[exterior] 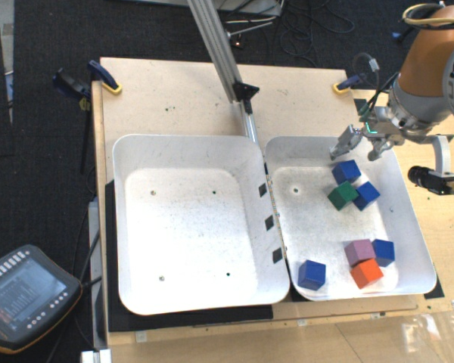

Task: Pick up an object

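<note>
End effector [357,148], fingers spread and empty, poised above the far blue cube [346,172] in the right bin [408,225]; descent should centre on this cube, clear of the touching green cube [342,196].

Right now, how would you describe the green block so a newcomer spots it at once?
Look in the right bin, the one the arm reaches over. Below the gripper, near the bin's far end, sits a tight cluster of three cubes. The green block is the cluster's leftmost cube and the only green one, flanked by two blue blocks.
</note>
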`<state>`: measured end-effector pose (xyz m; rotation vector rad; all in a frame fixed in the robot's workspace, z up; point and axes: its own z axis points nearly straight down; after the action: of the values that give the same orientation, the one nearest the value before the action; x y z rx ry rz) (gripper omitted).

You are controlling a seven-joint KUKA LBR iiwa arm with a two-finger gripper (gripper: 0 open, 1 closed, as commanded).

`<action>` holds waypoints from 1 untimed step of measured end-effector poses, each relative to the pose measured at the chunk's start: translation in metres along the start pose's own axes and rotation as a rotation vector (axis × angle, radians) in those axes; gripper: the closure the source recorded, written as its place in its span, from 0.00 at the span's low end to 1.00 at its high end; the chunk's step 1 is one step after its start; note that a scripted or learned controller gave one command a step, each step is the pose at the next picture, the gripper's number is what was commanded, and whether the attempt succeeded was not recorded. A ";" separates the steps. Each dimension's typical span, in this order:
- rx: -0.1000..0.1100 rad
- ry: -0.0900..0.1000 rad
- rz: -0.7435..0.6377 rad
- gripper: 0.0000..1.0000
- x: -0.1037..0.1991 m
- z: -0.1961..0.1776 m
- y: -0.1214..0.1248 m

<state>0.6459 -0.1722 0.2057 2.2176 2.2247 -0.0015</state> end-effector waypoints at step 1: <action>0.003 0.001 0.000 0.00 0.001 0.047 0.008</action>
<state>0.6536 -0.1711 0.1585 2.2193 2.2272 -0.0043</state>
